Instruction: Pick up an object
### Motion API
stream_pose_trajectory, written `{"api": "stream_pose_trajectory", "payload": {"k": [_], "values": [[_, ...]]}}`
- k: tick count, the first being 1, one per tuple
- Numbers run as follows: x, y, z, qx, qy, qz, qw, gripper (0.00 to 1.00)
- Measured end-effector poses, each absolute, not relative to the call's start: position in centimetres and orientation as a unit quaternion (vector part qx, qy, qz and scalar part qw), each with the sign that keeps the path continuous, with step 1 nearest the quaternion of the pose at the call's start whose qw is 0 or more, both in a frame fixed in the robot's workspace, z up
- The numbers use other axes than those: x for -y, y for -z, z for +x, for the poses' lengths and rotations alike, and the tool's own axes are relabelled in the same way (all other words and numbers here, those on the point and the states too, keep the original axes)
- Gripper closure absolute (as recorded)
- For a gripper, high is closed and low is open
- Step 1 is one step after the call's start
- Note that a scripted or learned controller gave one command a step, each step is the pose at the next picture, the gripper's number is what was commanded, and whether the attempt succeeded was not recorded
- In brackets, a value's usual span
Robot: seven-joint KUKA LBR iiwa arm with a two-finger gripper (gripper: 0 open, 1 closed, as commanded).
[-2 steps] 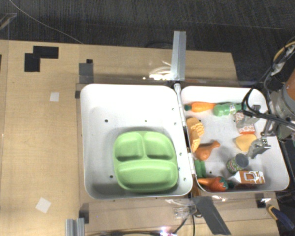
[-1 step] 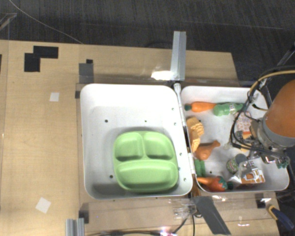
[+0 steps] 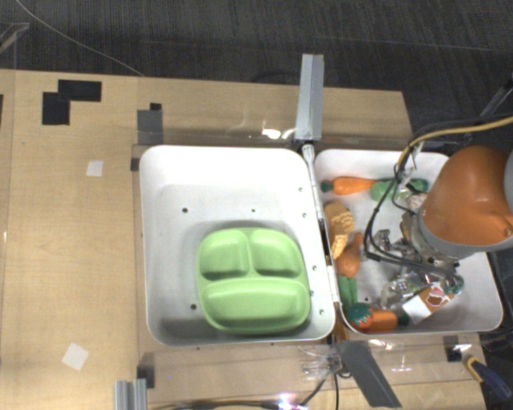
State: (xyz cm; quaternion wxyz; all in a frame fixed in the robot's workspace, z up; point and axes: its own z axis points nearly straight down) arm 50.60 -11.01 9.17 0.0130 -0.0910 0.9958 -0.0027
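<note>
In the left bin (image 3: 167,229) lies one glossy green three-compartment tray (image 3: 252,280), long axis across the counter (image 3: 60,254), while the right bin (image 3: 487,314) holds one smooth plastic carrot (image 3: 352,186) pointing right beneath the tool (image 3: 415,282), whose grip I cannot tell.

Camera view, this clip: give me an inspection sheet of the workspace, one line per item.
Surface: wooden bench bearing two white bins side by side.
Job's things: right bin holds toy food, including a carrot near the top and another carrot at the bottom edge.
Clutter: green divided tray in the left bin.
Grippers: gripper low over the right bin; grasp not readable.
Cables: black and yellow cables loop off the wrist.
Surroundings: dark carpet beyond the bench.
</note>
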Motion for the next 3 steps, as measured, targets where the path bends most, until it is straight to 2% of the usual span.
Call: {"api": "stream_pose_trajectory", "payload": {"k": [1, 2, 3], "values": [[10.9, -10.6, 51.1, -0.995, 0.0042, -0.094, 0.021, 1.0], [10.4, -15.6, 49.4, -0.971, 0.0015, -0.237, 0.005, 1.0], [13.1, -18.5, 49.7, -0.934, 0.0021, -0.358, 0.005, 1.0]]}}
